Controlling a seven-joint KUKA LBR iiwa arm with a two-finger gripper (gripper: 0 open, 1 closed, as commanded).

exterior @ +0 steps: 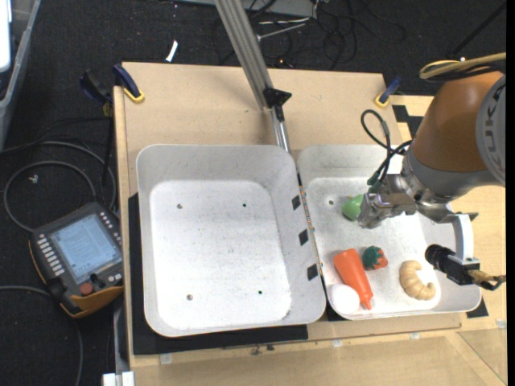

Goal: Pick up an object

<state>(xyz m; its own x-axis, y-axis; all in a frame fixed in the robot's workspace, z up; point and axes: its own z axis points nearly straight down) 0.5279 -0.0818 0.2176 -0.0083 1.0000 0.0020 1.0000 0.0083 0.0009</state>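
In the right bin lie a green round object, an orange carrot with a white end, a small green and orange toy and a tan croissant. My gripper hangs low over the bin's middle, right beside the green object and touching or nearly touching its right side. The wrist body hides the fingertips.
The left bin sits beside the right one, sharing a raised divider. A metal pole slants down from the top to the bins' back edge. A teach pendant lies on the floor at left. Clamps hold the bench's back corners.
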